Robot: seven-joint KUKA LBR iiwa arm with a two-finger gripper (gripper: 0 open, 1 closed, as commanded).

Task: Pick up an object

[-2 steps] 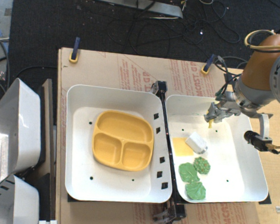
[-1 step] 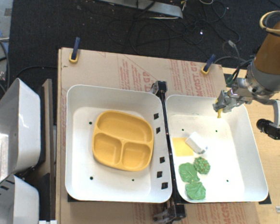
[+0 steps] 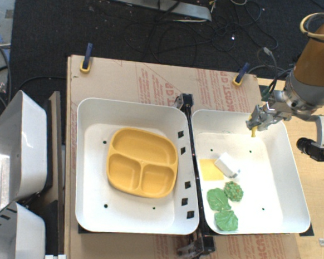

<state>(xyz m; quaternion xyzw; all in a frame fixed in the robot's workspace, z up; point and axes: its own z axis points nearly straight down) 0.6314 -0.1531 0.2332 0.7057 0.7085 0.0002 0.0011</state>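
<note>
The right bin (image 3: 292, 181) holds a flat yellow square (image 3: 209, 169), a small white block (image 3: 227, 165) lying across its corner, and three green leafy pieces (image 3: 225, 202) near the front. My gripper (image 3: 257, 126) hangs over the bin's far edge, well above and behind these things, with a small yellow tip showing at its lower end. Nothing from the bin sits between its fingers. The arm's orange band (image 3: 318, 54) is at the upper right.
The left bin (image 3: 88, 148) holds a yellow divided tray (image 3: 142, 162). A row of black clips (image 3: 185, 150) runs along the seam between the bins. Blue-and-yellow clamps (image 3: 86, 57) hold the cardboard base at the back. White containers (image 3: 11, 159) stand at the far left.
</note>
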